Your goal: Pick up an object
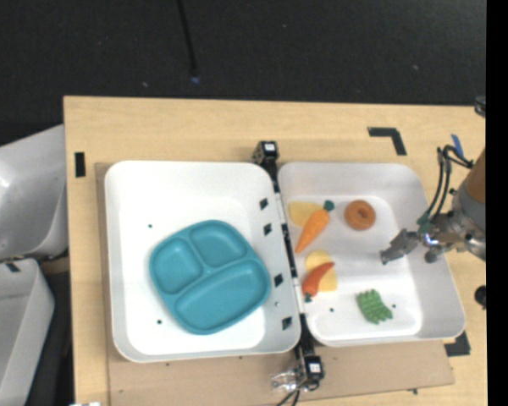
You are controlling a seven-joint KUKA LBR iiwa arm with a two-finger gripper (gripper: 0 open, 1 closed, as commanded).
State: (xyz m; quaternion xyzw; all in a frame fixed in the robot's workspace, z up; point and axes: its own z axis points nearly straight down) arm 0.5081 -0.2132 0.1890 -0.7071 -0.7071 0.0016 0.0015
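Observation:
The right bin (406, 183) holds several toy foods. An orange carrot (313, 227) lies at its left beside a yellow wedge (301, 212). A round orange doughnut (360, 215) sits near the back, a red and yellow piece (319, 277) lies at the left front, and a green bumpy piece (373, 305) lies at the front. My gripper (413, 249) hangs over the bin's right side, to the right of the doughnut and above the green piece. It is open, with only white bin floor between its fingers (396, 249).
The left bin (127, 184) holds a blue divided plate (208, 276). A black hinge strip (281, 244) runs between the bins. The arm's wrist (470, 201) and cables (447, 169) stand at the right bin's right edge. Bare wood bench (195, 129) lies behind the bins.

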